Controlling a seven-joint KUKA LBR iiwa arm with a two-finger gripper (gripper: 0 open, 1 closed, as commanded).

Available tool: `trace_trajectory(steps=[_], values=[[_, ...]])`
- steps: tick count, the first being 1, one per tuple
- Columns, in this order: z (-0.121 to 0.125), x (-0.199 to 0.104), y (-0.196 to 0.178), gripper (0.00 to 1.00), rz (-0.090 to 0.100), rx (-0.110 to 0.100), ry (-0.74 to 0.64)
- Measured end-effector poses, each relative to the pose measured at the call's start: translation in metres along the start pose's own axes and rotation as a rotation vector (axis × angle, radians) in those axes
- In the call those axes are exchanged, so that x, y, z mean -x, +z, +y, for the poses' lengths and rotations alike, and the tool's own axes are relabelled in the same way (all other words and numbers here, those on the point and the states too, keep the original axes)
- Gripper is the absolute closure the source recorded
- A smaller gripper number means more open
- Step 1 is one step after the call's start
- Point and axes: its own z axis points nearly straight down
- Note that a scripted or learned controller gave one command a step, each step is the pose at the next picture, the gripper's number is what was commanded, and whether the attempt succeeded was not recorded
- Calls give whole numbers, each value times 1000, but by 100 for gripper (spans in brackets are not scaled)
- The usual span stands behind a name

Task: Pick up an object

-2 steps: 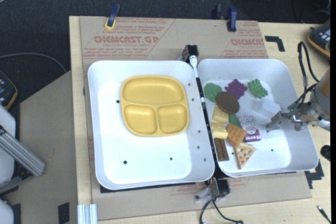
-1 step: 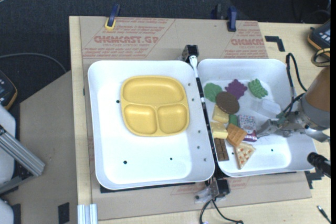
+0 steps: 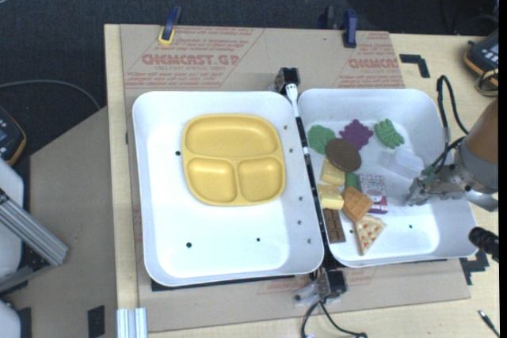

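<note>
The right bin [image 3: 420, 237] holds several toy foods. A green leafy piece [image 3: 320, 138], a purple piece [image 3: 356, 132] and a second green piece [image 3: 389, 133] lie along its far side. A brown oval [image 3: 343, 154] sits over yellow blocks [image 3: 331, 175]. Nearer the front are an orange waffle [image 3: 356, 204], a pizza slice [image 3: 367, 233] and a dark bar [image 3: 333, 225]. A pale clear item [image 3: 404, 164] lies right of centre. My gripper [image 3: 418, 194] is low over the right bin's right part, just right of a small speckled packet [image 3: 373, 186], with bare bin floor under it.
The left bin [image 3: 158, 233] carries a yellow divided plate [image 3: 234, 158]. Between the bins runs a raised rim [image 3: 305, 170]. Blue and yellow clamps [image 3: 168, 28] pin the cardboard sheet at the back. Cables run along the right bin's right wall [image 3: 442, 115].
</note>
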Motion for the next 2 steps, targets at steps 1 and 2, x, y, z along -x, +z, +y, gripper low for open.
trace_trajectory(steps=[1,2], values=[[-4,4,-62,100,-6,7,0],[-12,6,-119,100,-7,8,0]])
